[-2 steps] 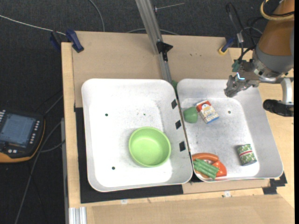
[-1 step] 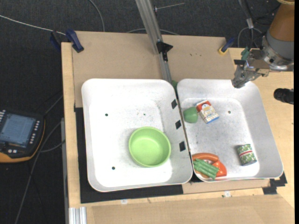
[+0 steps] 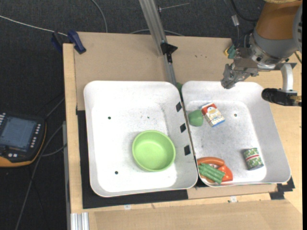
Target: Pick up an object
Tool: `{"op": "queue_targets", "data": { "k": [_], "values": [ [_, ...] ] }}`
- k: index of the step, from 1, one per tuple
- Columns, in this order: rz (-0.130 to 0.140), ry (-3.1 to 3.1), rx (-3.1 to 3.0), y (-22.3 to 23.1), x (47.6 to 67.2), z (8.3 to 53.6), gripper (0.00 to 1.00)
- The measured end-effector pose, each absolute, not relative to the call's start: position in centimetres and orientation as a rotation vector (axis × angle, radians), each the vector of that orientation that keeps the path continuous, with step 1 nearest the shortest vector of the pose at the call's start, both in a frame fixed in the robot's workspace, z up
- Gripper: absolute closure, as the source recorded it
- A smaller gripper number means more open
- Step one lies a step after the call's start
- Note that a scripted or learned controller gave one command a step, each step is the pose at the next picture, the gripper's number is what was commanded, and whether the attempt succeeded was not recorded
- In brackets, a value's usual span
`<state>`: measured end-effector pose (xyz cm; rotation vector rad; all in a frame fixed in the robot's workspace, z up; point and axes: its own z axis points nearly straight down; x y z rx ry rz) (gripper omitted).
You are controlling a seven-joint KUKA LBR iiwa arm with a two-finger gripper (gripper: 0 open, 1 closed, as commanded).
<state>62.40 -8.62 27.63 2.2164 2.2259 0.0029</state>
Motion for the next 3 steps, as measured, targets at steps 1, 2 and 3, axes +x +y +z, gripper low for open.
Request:
{"op": "queue_targets", "data": {
  "k": [1, 2, 3],
  "values": [
    [0.002, 2.226, 2.217, -3.6, 62.9, 27.7, 1.0],
    [0.0, 2.226, 2.218, 1.6, 63.0, 25.8, 1.0],
    [0.001, 2.226, 2.218, 7.2, 63.5, 25.6, 1.0]
  ]
}}
